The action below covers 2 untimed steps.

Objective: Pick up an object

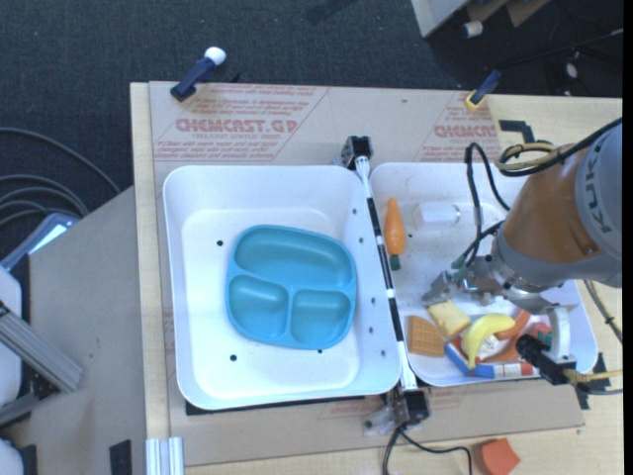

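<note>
My gripper [450,280] hangs low in the right bin [415,181], at the end of the grey arm with its orange band [549,221]. Just below it lie a pale yellow block [450,316], an orange waffle-patterned piece [425,336] and a banana [487,332]. A blue marker [459,357] and some red pieces [527,342] crowd the bin's front right corner. An orange carrot [395,227] rests against the bin's left wall, and a clear plastic piece [436,214] lies at the back. Nothing shows in the gripper's grasp.
The left bin [188,265] holds a blue divided plate [292,285]. A black divider with clamps [374,236] runs between the bins. Black cables [485,191] loop over the back of the right bin. An orange block [497,455] sits on the bench front.
</note>
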### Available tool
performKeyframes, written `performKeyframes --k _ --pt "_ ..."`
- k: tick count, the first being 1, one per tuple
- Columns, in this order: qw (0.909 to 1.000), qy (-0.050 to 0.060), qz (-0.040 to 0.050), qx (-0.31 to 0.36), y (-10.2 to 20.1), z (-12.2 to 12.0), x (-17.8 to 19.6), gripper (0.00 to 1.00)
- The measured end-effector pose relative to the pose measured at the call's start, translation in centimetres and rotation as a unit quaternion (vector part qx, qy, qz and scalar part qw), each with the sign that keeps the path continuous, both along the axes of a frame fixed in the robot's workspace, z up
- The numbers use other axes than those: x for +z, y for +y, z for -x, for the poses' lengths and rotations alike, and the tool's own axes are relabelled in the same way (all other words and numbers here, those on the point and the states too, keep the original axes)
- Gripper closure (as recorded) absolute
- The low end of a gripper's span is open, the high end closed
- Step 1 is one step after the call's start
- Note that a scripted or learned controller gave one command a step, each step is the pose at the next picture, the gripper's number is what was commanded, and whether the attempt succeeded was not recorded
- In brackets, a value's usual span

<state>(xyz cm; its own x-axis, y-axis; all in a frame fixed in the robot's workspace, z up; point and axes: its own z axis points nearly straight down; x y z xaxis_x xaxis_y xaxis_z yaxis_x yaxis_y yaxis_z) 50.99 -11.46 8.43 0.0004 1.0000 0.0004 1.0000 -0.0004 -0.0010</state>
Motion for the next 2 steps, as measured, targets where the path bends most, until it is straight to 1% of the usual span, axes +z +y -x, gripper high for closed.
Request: performKeyframes --k 1,2 --pt "1.0000 -0.001 0.0001 -0.001 0.0 0.0 1.0 1.00" --pt "1.0000 0.000 -0.0003 0.001 7.1 3.1 10.0 1.00"
